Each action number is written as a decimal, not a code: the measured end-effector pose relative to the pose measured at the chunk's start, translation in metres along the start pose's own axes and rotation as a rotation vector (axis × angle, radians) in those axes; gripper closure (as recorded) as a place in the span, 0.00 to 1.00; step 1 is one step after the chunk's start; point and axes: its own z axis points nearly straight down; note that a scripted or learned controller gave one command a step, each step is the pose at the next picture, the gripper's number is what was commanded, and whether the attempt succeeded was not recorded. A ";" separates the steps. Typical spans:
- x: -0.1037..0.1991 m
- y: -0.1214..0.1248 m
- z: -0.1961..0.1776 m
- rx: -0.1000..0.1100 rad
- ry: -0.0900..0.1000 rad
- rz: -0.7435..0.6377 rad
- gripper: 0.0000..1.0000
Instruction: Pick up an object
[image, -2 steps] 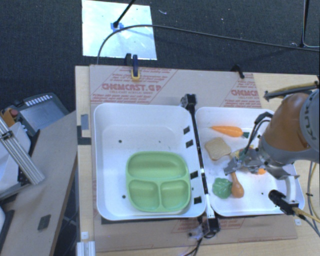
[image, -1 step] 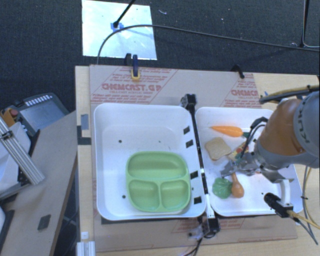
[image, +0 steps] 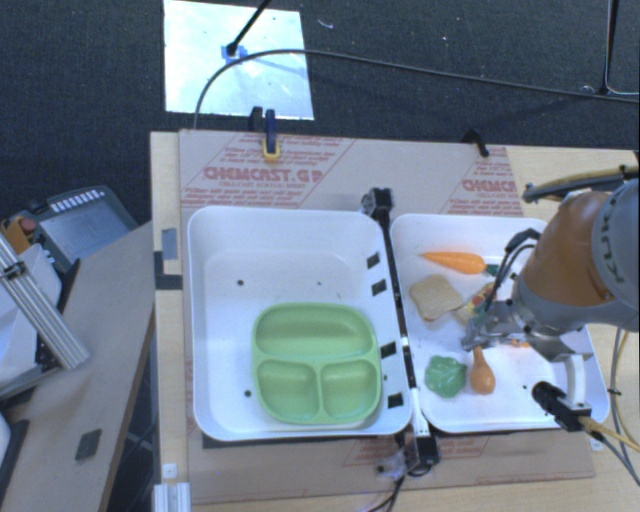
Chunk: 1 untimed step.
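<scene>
Four small food-shaped items lie in the right-hand white bin (image: 430, 425), in the right half of the frame. An orange carrot (image: 453, 262) with a green tip rests lengthwise near the bin's upper edge, its point toward the left. Just below it, a tan, bread-like slice (image: 434, 297) lies flat, close to the bin's left wall. Lower down, a crumpled green, leafy piece (image: 446, 376) sits near the bin's bottom left. Just beside it on the right, a small orange, pear-shaped piece (image: 482, 374) lies with its narrow neck pointing toward the top of the frame. A few small coloured bits (image: 483, 297) right of the slice are too unclear to identify.
</scene>
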 end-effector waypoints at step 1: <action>-0.007 0.003 -0.062 -0.005 -0.002 -0.001 1.00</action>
